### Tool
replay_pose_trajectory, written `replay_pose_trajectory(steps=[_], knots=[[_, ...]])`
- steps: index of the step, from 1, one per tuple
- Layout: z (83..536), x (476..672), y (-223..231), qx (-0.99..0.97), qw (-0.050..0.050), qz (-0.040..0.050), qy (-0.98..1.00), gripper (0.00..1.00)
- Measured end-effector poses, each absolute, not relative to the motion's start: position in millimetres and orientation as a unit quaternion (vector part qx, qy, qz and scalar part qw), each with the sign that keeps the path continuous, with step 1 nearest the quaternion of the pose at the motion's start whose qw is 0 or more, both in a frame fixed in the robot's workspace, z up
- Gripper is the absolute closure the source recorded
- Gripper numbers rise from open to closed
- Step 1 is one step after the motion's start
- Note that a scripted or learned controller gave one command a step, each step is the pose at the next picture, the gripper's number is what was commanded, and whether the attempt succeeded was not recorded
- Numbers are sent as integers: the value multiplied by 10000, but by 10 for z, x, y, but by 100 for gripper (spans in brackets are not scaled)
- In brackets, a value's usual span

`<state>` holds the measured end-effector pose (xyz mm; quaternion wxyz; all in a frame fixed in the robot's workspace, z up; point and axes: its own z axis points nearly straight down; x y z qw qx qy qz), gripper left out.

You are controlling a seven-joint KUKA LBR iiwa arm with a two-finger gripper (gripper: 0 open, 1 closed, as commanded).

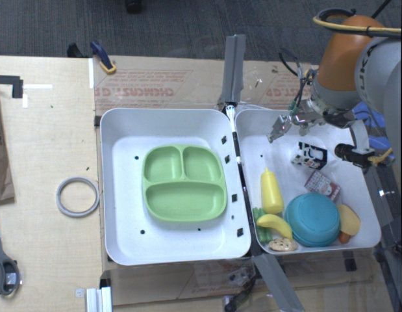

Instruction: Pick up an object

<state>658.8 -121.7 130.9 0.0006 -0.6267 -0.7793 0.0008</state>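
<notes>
Green divided plate (184,182) fills the left bin (116,174). Right of that plate, in the right bin (252,125): blue bowl (312,220), light, rigid, slick; best taken by its rim. Yellow bottle (271,190) and banana (274,224) lie between plate and bowl. Gripper (286,125) hangs above the bin's far end, holding nothing; finger spread cannot be told.

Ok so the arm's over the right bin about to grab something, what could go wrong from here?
1. The toys are packed tight at the near end: the yellow bottle, banana and blue bowl touch or overlap, so a grab may nudge neighbours or catch two things.
2. The gripper hovers near the bin's far wall, away from that pile; closing there would likely catch nothing.
3. The blue bowl is wide and round, so the gripper could slip off its rim.
</notes>
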Motion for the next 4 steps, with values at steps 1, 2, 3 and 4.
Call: replay_pose_trajectory(steps=[1,2,3,4], knots=[[1911,6097,-597,-5894,5,8,-8078,0],[1907,6341,-652,-6128,2,7,-7902,0],[1046,5967,-969,-6499,2,2,-7600,0],[901,5420,-1008,-6953,17,13,-7187,0]])
